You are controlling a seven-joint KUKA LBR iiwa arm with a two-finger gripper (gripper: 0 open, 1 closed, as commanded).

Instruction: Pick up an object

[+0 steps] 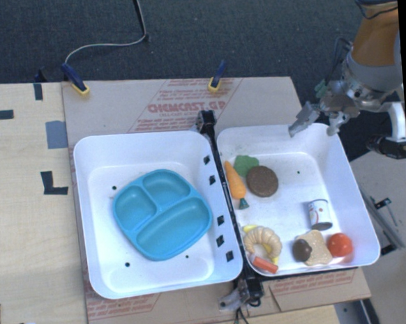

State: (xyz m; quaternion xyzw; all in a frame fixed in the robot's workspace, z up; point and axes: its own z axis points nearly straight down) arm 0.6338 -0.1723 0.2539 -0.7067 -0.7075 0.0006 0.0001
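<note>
Two white bins [87, 202] sit on the bench; the gripper [317, 123] hangs spread open above the right bin's far rim.

The one legible text was red print on the brown cardboard sheet [177, 104] under the two bins: it read "CHEMCAST GP" in capital letters, running at a slant just behind the bins' far rims. Smaller red lines sat below it but were too fine to read. Faint red print along the cardboard's near edge was also unreadable.
</note>
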